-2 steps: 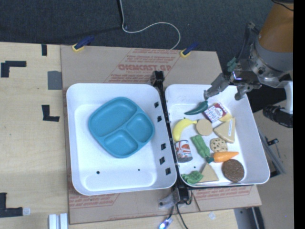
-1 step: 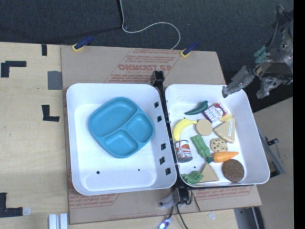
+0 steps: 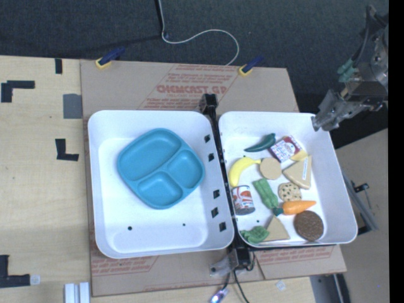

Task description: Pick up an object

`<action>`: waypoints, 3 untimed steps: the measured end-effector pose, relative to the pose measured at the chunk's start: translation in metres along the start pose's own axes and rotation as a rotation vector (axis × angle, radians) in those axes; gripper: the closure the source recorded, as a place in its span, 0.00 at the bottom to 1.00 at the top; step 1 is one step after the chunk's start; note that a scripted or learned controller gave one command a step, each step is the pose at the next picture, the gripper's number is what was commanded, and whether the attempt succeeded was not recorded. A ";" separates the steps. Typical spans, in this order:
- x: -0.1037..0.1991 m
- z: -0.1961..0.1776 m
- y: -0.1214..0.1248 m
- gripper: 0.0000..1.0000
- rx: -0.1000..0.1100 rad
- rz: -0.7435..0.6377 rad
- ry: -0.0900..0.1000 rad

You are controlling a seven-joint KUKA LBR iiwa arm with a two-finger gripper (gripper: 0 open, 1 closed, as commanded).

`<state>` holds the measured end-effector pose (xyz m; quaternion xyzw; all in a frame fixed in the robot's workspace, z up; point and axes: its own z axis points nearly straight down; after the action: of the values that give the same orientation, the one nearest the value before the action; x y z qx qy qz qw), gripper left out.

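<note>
Banana [image 3: 242, 168], yellow, curved, beside can [image 3: 243, 199]

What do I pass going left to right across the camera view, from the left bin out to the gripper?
Blue tray → can → carrot → gripper

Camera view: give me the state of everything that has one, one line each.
Claw: hanging over the right bin's upper-right corner, holding nothing.
Blue divided plate: flat in left bin, compartments bare.
Banana: lying in right bin.
Can: on its side.
Carrot: lying flat.
Right bin: loaded with toy food.
</note>
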<state>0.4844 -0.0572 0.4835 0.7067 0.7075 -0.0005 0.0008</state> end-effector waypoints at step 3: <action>0.174 -0.051 -0.001 1.00 0.001 -0.007 0.002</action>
<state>0.4834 0.1166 0.5342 0.7044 0.7098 -0.0002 -0.0006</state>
